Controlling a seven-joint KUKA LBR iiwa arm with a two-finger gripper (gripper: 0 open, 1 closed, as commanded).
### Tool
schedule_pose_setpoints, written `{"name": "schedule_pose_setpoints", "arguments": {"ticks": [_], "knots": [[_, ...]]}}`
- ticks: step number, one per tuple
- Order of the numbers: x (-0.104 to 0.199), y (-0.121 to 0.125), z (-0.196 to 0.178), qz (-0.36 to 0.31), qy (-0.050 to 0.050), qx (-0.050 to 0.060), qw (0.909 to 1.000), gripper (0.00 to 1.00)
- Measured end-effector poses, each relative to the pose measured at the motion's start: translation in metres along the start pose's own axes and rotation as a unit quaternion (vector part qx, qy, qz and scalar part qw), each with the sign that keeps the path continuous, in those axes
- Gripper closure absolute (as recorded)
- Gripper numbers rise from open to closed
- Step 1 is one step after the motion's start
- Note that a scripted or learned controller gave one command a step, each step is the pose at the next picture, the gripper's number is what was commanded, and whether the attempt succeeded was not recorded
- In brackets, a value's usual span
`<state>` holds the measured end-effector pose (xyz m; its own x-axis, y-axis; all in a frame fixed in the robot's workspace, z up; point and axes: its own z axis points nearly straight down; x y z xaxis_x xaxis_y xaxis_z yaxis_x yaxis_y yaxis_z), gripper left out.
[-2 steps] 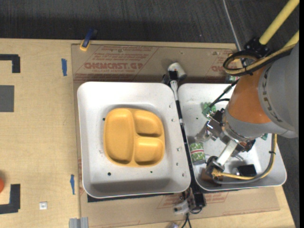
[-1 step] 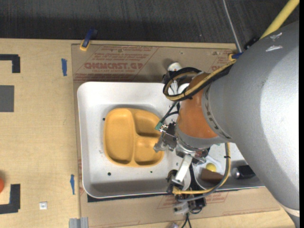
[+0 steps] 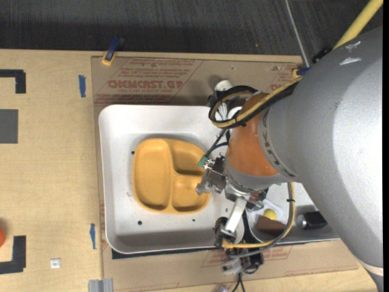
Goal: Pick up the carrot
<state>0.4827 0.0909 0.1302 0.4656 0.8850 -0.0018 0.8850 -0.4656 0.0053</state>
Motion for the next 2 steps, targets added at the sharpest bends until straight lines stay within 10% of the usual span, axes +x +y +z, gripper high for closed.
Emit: {"name": "schedule_pose_setpoints", "arguments": {"ticks": [2], "knots": [[0.0017,0.0002,0.0024,-0.052,-0.002,0.006,0.9986,0.0]]}}
